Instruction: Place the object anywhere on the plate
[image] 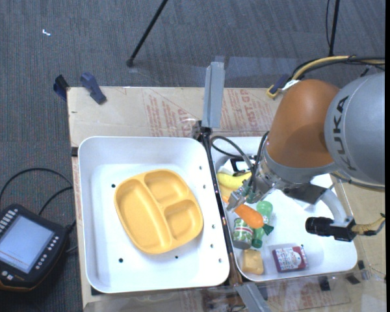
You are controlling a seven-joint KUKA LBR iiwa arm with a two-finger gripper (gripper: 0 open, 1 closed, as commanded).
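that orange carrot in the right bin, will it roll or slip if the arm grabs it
The carrot looks like smooth toy plastic, so probably light, rigid and a bit slippery. Its tapered, rounded shape suggests it could roll, though the can and banana crowd it.

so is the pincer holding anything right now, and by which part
Cannot be told: the pincer sits low over the carrot and banana in the right bin, its tips hidden.

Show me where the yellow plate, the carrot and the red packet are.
yellow plate (pixel 138 208): camera view, its large left compartment.
carrot (pixel 249 216): camera view, middle of its orange body.
red packet (pixel 289 259): camera view, centre of its face.
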